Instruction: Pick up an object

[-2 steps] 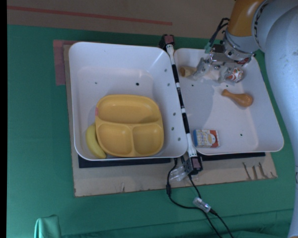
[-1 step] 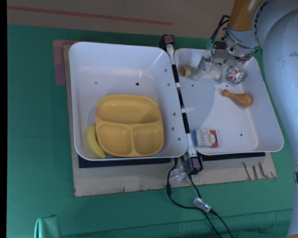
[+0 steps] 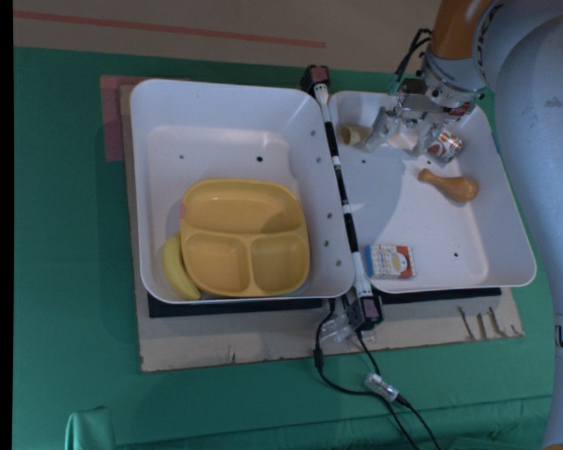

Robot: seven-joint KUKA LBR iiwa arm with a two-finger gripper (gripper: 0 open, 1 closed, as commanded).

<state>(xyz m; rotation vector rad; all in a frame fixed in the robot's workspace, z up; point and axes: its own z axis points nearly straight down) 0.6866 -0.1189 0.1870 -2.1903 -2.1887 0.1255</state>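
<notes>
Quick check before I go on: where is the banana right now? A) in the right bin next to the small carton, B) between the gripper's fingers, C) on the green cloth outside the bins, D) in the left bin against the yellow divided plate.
D: the banana lies in the left bin, tucked against the left edge of the yellow divided plate.

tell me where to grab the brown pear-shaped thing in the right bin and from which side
Take the brown pear-shaped object across its narrow neck, the end pointing toward the bin's middle, coming straight down from above. It lies flat on the right bin floor with bare floor on both sides of the neck, so fingers should fit there. The bulbous end looks wider and rounder, likelier to slip.
</notes>
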